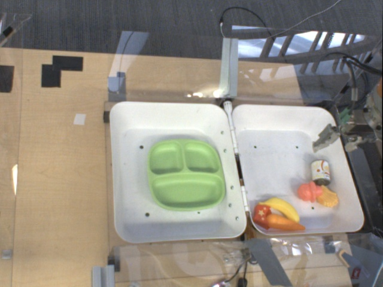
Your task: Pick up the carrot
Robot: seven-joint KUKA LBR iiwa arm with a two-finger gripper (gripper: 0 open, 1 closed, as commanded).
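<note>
- From my remote station I see the small orange toy carrot (pixel 285 222) lying on its side in the near-left corner of the right-hand shallow white bin (pixel 281 130), untouched by anything that could lift it.
- It rests against a curved yellow toy banana (pixel 282 208) and a red toy pepper-like piece (pixel 261 213); the three sit bunched together against the bin's front wall.
- The grey metal gripper (pixel 328 137) hangs at the far-right side of the same bin, over its rim area and well apart from the carrot.
- I cannot tell whether the gripper is spread or pressed together; it is small and partly lost against the dark cabling behind it. Nothing shows between its tips.
- Between gripper and carrot stand a small upright bottle with a dark cap and pale label (pixel 321 172), a pink toy lump (pixel 309 191) and a ridged orange-yellow toy piece (pixel 327 199), all near the right wall.
- The left-hand white bin (pixel 128 160) carries a green plastic divided plate (pixel 185 174), which plays no part in this job.
- My reading: the pick has not begun. Reaching across, descending, closing and lifting all remain.
- I judge the crowding by banana and red piece as the main obstacle to a clean grasp on the light wooden tabletop (pixel 54 160) rig.
</note>
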